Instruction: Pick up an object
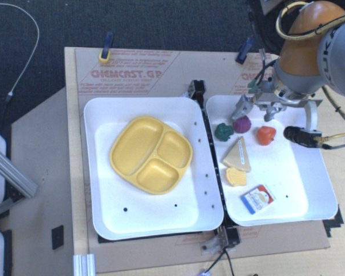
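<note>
Purple ball (242,123) btwn open hand (256,110) fingers

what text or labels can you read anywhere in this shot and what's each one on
"CHEMCAST GP": large red letters on the brown protective sheet under the two bins, above the left bin.
Smaller red lines above and below that word, on the same sheet: too blurred to read.
Red print on the sheet near the right bin: partly hidden by the arm, unreadable.
Small blue, white and red packet in the right bin: printing too small to read.

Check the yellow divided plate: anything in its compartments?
Empty. The yellow plate in the left bin shows bare yellow in all three compartments; the food items lie in the right bin.
</note>
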You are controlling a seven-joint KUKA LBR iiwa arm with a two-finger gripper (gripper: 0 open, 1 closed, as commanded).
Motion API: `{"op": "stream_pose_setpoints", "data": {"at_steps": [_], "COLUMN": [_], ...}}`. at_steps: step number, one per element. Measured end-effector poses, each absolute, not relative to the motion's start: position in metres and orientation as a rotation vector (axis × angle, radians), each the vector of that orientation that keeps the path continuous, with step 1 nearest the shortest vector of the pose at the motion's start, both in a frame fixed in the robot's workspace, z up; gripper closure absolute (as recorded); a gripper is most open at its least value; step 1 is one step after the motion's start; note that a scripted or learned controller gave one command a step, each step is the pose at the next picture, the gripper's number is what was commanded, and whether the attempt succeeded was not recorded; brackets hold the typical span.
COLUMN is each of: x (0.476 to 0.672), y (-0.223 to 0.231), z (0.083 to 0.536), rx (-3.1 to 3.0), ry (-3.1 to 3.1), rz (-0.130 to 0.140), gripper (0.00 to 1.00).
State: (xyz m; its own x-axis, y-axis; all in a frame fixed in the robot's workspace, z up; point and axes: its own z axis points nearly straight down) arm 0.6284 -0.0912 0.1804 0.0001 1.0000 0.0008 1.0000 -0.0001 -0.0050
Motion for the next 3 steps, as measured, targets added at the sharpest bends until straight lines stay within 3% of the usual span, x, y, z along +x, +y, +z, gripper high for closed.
{"op": "stream_pose_setpoints", "data": {"at_steps": [1,2,3], "x": [0.625,0.628,0.627], "y": [-0.092,-0.092,-0.082], "z": [0.12,0.136,0.192], "rx": [-2.222,-2.227,-2.223], "ry": [-2.219,-2.227,-2.227], "rz": [-0.001,-0.011,-0.006], "gripper": [0.0,1.0,1.0]}}
